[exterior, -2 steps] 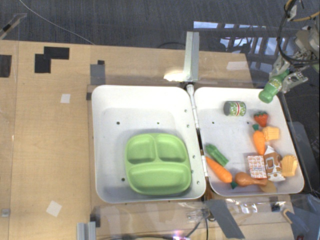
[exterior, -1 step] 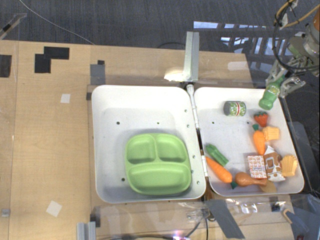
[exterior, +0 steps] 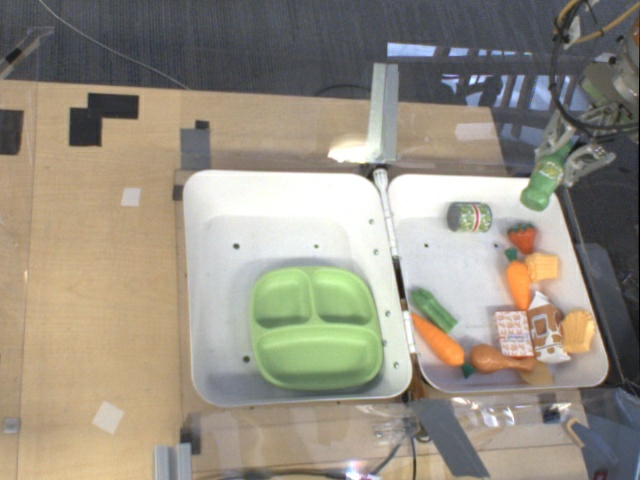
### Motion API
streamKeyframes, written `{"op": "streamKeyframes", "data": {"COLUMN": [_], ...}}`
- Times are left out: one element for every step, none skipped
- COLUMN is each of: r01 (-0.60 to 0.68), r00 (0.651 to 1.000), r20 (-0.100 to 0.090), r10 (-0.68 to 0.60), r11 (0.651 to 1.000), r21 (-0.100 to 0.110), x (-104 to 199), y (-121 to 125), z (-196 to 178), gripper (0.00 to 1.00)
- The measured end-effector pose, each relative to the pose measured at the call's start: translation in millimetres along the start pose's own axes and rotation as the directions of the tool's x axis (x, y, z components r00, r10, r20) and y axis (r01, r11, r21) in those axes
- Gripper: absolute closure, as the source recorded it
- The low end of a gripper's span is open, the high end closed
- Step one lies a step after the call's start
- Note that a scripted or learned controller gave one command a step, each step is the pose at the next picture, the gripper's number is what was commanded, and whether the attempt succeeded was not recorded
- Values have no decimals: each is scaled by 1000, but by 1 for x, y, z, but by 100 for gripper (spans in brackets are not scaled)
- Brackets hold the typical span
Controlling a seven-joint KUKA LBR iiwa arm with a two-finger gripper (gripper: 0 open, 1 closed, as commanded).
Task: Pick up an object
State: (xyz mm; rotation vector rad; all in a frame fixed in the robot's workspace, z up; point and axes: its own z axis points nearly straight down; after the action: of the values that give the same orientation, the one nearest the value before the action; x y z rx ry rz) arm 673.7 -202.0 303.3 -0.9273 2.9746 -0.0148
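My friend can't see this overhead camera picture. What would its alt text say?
A robot's pincer holds a green bottle lifted above the far right corner of the right white bin, which holds toy carrots, a can and small cartons. The left bin holds a green divided plate.
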Motion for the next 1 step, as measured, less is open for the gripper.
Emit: {"op": "streamKeyframes", "data": {"r01": [0], "r00": [1000], "r20": [10], "r10": [0], "r11": [1000], "r21": [8], "x": [-3], "y": [-1], "z": [-15], "gripper": [100]}}
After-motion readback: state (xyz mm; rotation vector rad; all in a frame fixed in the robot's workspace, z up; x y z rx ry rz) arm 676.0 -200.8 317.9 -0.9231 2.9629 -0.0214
